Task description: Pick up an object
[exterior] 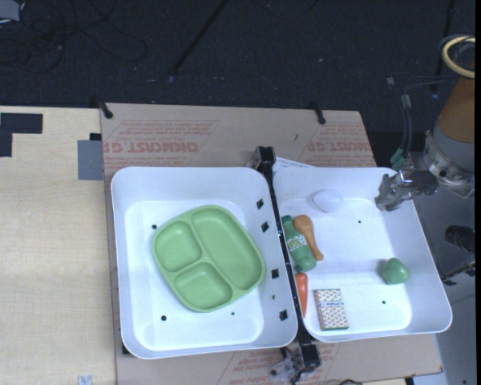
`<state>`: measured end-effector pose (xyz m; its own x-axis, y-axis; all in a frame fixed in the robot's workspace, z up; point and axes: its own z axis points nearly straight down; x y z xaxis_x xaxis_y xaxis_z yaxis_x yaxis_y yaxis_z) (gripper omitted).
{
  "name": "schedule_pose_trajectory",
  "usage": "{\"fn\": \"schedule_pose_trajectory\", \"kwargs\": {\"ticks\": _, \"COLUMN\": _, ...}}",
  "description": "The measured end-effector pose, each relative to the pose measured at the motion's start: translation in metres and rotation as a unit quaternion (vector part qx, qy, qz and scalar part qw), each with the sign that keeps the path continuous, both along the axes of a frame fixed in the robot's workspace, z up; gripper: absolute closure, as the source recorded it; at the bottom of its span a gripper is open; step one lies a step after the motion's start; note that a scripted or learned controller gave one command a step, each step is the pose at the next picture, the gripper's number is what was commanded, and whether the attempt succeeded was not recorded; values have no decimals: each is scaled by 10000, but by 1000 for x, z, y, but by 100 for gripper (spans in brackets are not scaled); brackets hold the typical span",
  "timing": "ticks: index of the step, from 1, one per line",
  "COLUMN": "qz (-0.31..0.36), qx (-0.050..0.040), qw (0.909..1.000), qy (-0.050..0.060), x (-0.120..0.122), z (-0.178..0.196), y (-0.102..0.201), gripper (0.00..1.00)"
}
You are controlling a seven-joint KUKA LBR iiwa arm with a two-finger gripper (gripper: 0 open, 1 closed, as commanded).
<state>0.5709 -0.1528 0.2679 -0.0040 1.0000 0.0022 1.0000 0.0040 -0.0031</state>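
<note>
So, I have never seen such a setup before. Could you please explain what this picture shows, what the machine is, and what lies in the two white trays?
One camera above the bench looks down at a slant. The machine is a robot arm, grey with an orange band, reaching in from the picture's right. Its hand hangs over the top right edge of the right bin; I see nothing held in it.

The left bin holds a green divided plate. In the right bin lie a pale white object near the top, a green bottle and an orange-tan piece beside the divider, an orange carrot-like item, a small printed box, and a green lump on the right. The arm's job is to pick one up.
</note>
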Motion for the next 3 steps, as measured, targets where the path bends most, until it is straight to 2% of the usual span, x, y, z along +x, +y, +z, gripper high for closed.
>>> {"fn": "schedule_pose_trajectory", "kwargs": {"ticks": 2, "qz": -1, "qx": -1, "qw": 10000, "qy": 10, "x": 20, "z": -24, "y": 113, "gripper": 100}}
{"fn": "schedule_pose_trajectory", "kwargs": {"ticks": 3, "qz": 6, "qx": 0, "qw": 10000, "qy": 1, "x": 23, "z": -22, "y": 171, "gripper": 100}}
